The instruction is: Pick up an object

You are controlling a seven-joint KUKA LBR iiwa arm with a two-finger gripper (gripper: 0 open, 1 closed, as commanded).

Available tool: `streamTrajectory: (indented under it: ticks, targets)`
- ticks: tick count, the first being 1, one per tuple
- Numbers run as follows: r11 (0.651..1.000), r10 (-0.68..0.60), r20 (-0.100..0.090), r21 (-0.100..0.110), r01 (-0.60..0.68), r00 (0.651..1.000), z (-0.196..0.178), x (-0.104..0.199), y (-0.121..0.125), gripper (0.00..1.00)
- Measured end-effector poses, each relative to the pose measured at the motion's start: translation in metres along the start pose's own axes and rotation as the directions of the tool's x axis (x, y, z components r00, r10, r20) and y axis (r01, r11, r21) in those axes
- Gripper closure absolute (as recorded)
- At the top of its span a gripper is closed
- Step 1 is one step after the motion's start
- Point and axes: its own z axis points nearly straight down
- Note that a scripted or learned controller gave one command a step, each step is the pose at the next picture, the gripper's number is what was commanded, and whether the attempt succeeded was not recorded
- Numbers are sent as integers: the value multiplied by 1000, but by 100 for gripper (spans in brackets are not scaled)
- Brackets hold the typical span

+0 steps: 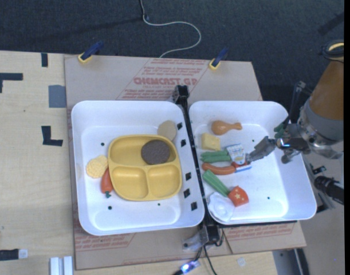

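My fingers [254, 155] over the right shallow white bin [289, 202].
I cannot tell their opening; they touch a small white-and-blue packet [236, 152], label unreadable.

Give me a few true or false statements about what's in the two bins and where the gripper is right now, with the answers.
1. The yellow divided plate lies in the left bin. True.
2. The dark brown patty sits in the right bin. False: it rests on the yellow divided plate.
3. The gripper is over the right bin. True.
4. The drumstick lies on the plate. False: it lies in the right bin, near its far wall.
5. The carrot lies beside the plate's left edge. True.
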Motion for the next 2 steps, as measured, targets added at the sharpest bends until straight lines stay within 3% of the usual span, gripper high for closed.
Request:
streamTrajectory:
  ticks: [1, 2]
  targets:
    - [1000, -4, 2, -12, 4, 1000, -6, 0, 2, 0]
    - [1000, -2, 2, -9, 2, 1000, 42, 1, -7, 0]
